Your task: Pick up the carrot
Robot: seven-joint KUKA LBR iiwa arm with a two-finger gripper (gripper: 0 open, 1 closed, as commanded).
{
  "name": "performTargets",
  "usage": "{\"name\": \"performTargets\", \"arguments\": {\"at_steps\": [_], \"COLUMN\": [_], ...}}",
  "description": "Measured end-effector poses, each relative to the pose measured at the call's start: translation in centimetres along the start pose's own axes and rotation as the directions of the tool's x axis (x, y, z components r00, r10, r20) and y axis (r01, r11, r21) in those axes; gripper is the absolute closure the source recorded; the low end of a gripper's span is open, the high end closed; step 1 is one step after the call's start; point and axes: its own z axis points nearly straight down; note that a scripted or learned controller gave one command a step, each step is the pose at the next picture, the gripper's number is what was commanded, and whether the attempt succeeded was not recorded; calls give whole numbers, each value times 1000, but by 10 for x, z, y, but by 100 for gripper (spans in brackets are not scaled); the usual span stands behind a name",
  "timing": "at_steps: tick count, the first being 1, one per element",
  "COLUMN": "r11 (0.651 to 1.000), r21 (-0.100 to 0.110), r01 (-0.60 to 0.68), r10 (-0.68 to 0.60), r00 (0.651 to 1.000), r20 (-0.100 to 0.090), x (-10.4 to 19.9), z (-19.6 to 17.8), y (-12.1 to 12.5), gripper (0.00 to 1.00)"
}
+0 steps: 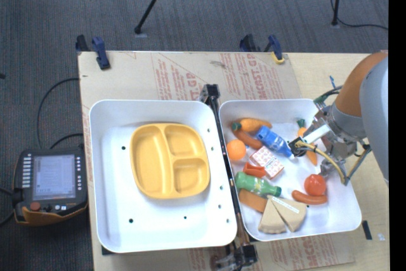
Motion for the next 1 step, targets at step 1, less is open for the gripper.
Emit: {"name": "performTargets", "arguments": {"at_steps": [1], "r11": [1000], "r21": [9], "r01": [3], "r10": [-3], "r00": [1000], "r20": [-2], "x": [2], "z": [-10], "y": [-2], "gripper": [100]}}
